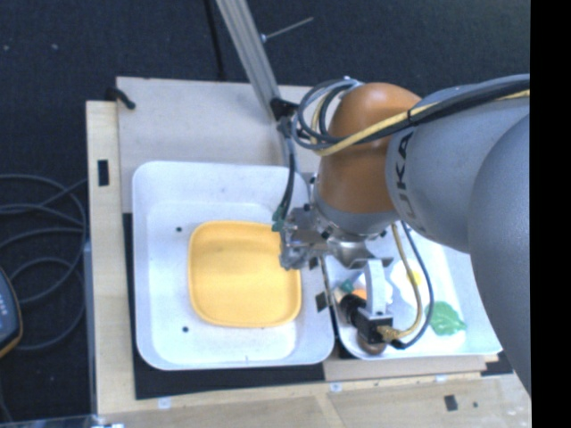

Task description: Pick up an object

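A yellow square plate [236, 275] with rounded corners lies flat in the left white bin [161, 239]. My gripper [295, 246] hangs at the plate's right edge, close to the wall between the two bins; nothing is visibly held in it. The grey arm and its orange band [361, 159] cover most of the right bin [473, 333]. In that bin a green object [444, 317] lies near the front right, and a small orange piece [357, 292] peeks out under the wrist.
Cables loop from the wrist down over the right bin's front, ending in a dark fitting [370, 330]. A slanted metal rail [245, 38] runs up from behind the bins. The wooden bench [178, 114] extends behind the left bin.
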`<action>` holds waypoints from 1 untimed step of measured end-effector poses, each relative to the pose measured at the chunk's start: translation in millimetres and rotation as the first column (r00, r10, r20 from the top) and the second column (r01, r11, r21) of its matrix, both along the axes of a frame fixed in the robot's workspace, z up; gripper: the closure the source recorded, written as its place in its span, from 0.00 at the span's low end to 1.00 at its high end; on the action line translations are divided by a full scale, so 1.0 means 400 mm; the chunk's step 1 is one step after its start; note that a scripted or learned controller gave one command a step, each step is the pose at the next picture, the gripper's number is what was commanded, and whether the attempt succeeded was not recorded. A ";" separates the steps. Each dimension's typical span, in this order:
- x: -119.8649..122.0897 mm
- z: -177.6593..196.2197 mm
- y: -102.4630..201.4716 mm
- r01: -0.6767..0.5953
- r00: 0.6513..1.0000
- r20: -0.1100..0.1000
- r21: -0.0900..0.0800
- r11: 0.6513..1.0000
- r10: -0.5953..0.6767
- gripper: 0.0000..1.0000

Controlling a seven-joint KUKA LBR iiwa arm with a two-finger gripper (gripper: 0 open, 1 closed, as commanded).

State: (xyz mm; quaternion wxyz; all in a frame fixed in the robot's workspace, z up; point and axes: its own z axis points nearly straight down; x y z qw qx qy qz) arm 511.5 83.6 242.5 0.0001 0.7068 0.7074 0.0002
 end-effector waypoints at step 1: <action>0.000 0.000 -0.001 0.001 1.000 0.000 0.000 1.000 -0.001 0.00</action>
